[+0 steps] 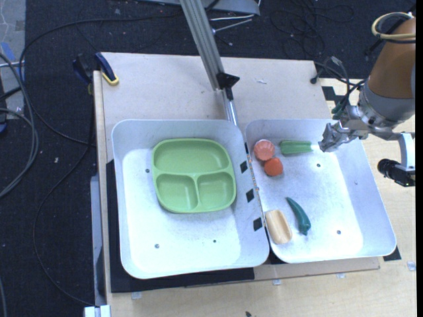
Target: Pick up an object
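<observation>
Sideways lies the green bean (pixel 295 147), tip toward the hand (pixel 328 142), whose grip I cannot tell.

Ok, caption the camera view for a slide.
Gripper over the right bin near a green vegetable; green divided plate in the left bin.

Even, fairly bright overhead light, white bins (pixel 198 256) near washed out with mild glare, soft short shadows under the green plate (pixel 194 175), dark floor beyond the bench's far edge, slight overall softness, arm (pixel 390 65) at right edge a little blurred
</observation>
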{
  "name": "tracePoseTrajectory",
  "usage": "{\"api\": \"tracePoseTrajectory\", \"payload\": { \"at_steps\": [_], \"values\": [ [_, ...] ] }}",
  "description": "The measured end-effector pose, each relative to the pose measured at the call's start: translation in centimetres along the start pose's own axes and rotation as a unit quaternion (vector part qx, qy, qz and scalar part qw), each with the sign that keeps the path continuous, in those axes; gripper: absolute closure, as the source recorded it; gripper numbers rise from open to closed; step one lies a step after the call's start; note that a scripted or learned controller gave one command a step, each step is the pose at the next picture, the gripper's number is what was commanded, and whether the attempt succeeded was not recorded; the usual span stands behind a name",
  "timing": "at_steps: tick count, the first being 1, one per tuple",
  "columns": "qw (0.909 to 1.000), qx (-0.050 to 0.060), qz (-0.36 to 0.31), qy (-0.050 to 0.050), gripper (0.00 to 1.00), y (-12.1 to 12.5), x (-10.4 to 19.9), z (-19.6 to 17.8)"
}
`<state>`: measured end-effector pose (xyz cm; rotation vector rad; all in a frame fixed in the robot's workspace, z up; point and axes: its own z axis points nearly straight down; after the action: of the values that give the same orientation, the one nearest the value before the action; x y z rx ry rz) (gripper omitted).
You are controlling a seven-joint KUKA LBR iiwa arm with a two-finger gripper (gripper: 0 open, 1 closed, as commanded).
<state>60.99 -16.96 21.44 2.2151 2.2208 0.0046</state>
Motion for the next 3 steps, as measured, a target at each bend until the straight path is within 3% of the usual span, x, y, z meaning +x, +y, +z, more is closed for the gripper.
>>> {"api": "tracePoseTrajectory", "payload": {
  "at_steps": [1,2,3],
  "values": [
    [1.0,0.0,0.0,0.0,1.0,0.2,0.0,-4.7],
    [1.0,0.003,-0.002,0.001,1.0,-0.5,5.3,-4.2],
    [1.0,0.004,-0.001,0.001,1.0,-3.3,10.1,-4.1]
  ]
}}
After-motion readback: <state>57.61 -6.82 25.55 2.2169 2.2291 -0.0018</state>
